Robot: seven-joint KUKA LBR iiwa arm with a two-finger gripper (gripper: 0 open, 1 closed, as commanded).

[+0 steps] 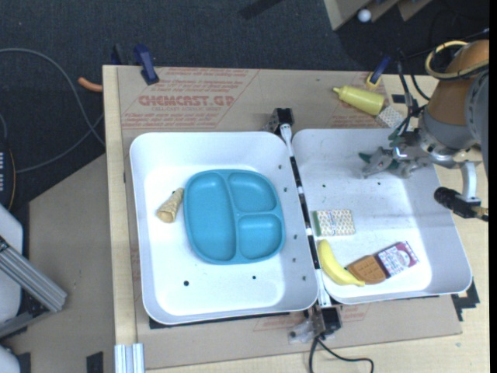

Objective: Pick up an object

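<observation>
Below hand, toward near rim of right bin: banana, long side pointing along rim, well apart. Hand grips nothing; fingers spread or pressed, can't tell.

Left bin: divided plate centre, cone at its 9 o'clock. Right bin: banana and packet at 6, sponge above banana.
</observation>
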